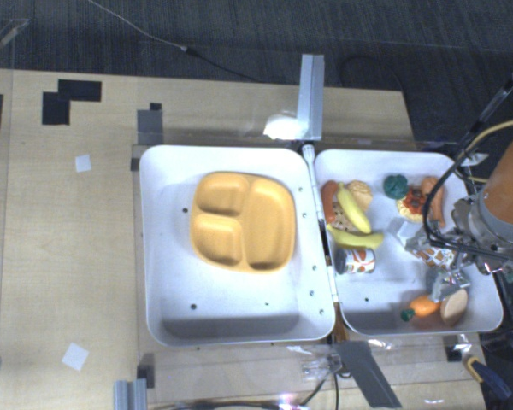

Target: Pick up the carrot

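Observation:
The carrot (423, 307), small and orange with a green top, lies near the front edge of the right bin (376, 314). A pale bread-like piece (455, 305) touches its right side. My gripper (445, 278) hangs just above and to the right of the carrot, low over the bin floor. It comes down from the grey wrist at the right edge. Nothing visible is held in it.
The right bin also holds a banana (352, 213), a sausage (328, 198), a small can (359, 261), a green item (396, 184) and red-orange food (421, 197) at the back. A yellow divided plate (242, 220) sits in the left bin (167, 254).

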Robot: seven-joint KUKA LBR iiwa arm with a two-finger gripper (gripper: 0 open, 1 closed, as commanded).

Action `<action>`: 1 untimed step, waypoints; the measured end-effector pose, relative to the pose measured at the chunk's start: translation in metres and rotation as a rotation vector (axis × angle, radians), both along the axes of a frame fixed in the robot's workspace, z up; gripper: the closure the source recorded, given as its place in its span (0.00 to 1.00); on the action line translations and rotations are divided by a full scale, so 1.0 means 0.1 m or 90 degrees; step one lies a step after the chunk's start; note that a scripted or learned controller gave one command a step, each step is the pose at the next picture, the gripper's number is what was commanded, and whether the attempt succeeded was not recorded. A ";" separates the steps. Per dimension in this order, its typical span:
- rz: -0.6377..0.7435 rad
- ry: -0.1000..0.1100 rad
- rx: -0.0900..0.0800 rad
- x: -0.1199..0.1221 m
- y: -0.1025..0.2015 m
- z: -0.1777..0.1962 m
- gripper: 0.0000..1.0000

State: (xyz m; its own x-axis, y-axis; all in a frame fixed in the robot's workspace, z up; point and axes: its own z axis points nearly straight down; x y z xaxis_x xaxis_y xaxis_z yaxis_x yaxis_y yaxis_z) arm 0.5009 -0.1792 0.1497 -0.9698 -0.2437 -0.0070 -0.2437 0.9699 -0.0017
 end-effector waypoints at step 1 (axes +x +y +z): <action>-0.130 -0.004 -0.001 0.00 0.19 -0.60 0.00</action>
